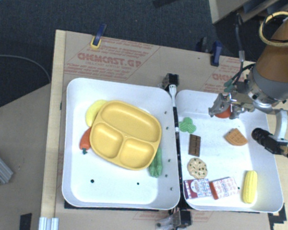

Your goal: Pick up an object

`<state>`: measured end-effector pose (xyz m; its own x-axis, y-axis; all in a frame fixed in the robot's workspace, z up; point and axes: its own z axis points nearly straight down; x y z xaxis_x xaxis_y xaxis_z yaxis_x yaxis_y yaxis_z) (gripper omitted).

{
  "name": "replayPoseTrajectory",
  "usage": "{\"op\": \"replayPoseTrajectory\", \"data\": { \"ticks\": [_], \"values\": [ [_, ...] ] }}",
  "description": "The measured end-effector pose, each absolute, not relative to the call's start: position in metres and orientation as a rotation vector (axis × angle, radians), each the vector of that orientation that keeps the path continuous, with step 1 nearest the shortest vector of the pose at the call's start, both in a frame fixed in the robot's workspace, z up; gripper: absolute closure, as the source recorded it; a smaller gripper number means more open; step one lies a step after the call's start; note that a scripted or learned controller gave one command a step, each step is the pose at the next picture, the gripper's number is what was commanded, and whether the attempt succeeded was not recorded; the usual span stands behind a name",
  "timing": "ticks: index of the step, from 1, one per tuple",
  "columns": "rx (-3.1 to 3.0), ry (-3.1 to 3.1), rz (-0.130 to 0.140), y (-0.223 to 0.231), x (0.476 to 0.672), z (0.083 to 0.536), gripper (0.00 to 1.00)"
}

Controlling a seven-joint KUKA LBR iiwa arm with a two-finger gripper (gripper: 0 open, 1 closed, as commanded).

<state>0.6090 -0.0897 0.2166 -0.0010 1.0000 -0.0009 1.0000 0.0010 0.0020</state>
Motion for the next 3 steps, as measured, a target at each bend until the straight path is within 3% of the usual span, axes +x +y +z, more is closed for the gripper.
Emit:
{"op": "replayPoseTrajectory", "data": {
  "ticks": [3],
  "values": [
    [2.221,2.223,0.0,-0.081,0.602,0.218,1.0]
  ]
}}
